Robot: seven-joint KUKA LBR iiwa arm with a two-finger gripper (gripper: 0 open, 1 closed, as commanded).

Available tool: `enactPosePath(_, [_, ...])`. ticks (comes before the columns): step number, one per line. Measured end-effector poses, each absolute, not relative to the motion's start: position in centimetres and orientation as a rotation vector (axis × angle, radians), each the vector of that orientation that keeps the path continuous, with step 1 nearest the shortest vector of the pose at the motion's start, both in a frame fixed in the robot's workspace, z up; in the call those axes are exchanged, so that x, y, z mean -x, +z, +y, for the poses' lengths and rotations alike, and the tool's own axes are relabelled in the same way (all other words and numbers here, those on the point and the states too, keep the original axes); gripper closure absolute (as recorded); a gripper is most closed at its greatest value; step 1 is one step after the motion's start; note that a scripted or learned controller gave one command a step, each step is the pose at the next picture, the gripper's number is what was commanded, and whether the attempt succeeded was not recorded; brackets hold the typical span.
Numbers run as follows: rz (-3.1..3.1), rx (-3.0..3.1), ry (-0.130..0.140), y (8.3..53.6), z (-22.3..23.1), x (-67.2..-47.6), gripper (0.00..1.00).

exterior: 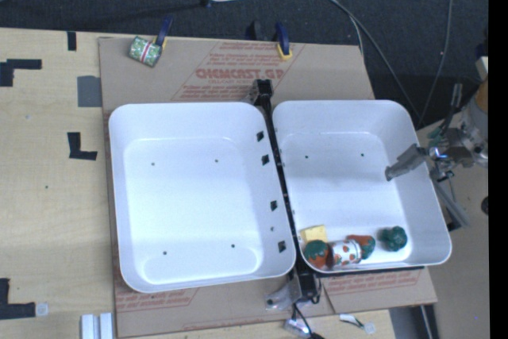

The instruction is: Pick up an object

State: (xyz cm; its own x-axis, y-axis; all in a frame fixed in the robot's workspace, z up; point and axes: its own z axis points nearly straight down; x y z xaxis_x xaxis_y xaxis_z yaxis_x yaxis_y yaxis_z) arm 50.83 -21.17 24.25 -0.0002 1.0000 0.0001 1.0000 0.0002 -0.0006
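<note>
Several small objects lie along the near wall of the right bin [397, 117]: a yellow block [315, 233], a green and red piece [317, 252], a white and red can [347, 252] on its side with an orange piece [364, 241] against it, and a dark green lump [392, 237]. My gripper [399, 165] reaches in over the bin's right rim, pointing left and down. It hangs over the bin's bare right side, well apart from the objects, with nothing seen in it.
The left bin [127, 131] stands beside the right one on a cardboard sheet [230, 75]. A small green patterned object [144, 51] lies on the sheet's far left corner. Two clamps [281, 42] hold the far edge. Cables arc overhead.
</note>
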Motion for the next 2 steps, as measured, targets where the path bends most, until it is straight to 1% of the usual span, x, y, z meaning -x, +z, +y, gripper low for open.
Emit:
enactPosePath(1, [-2.221, 2.217, 0.003, 19.2, -22.3, -58.8, 0.00])
enactPosePath(2, [-2.217, 2.219, 0.004, 8.1, -22.4, -53.6, 0.00])
